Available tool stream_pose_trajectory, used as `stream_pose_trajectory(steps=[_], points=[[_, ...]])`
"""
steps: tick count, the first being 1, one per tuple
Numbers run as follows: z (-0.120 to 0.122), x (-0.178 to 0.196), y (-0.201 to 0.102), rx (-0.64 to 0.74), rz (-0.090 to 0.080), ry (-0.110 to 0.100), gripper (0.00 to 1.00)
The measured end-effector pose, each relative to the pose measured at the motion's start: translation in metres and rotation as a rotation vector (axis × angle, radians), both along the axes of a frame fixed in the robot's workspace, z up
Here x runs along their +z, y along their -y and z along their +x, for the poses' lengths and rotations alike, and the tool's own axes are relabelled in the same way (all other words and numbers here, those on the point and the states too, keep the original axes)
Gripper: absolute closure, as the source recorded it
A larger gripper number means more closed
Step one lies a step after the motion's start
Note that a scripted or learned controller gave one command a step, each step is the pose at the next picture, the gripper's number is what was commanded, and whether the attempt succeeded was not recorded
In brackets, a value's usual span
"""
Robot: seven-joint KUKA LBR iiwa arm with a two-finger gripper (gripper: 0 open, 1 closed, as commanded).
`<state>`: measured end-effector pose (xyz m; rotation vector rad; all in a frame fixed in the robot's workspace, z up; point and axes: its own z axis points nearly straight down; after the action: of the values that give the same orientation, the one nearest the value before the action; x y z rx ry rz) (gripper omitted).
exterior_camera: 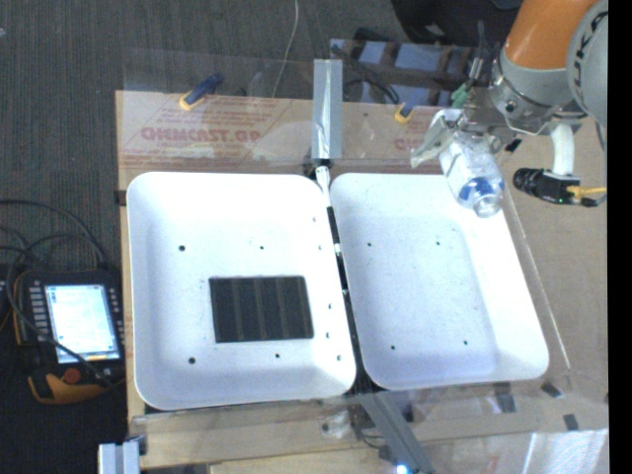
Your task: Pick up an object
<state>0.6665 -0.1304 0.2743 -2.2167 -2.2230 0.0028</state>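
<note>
Reference for all positions: the right bin (425,294).

- Arm (553,38): grey, orange band uppermost. It enters above the right bin's far right corner.
- Gripper (456,148): sits over the far rim of the right bin, toward that bin's right corner. Its pale fingers are closed around the upper end of the bottle.
- Bottle (475,178): clear plastic, with a blue patch near its lower end. It hangs from the gripper, tilted, lower end pointing down and to the right. It is over the right bin's far right corner and seems clear of the bin floor. I cannot make out a cap or label.
- Left bin (197,215): white and shallow, pressed against the right bin's left wall, with the rims meeting along a dark seam.
- Dark ribbed panel (261,308): rectangular, lying flat on the left bin's floor. Its right edge is near the wall shared with the right bin, and it is well apart from the bottle.
- Metal bar (327,112): stands beyond the right bin's far left corner, in line with the seam.
- Brown board (197,134): has faded red lettering and lies beyond the far rims, to the left of the right bin.
- Blue-and-yellow clamp (200,89): on that board's far edge, well to the left of the right bin.
- Lit handheld screen (74,321): on the dark floor, far left of the right bin, past the left bin.
</note>
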Motion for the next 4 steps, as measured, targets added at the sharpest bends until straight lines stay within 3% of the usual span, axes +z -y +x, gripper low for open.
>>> stream_pose_trajectory(steps=[1,2,3,4], points=[[0.001,-0.119,-0.022,0.116,-0.001,-0.001,0.0],[-0.015,-0.182,0.008,0.077,0.0,-0.004,0.0],[-0.06,-0.183,0.041,0.217,-0.006,0.016,0.0],[-0.06,-0.098,0.061,-0.013,-0.001,0.002,0.0]])
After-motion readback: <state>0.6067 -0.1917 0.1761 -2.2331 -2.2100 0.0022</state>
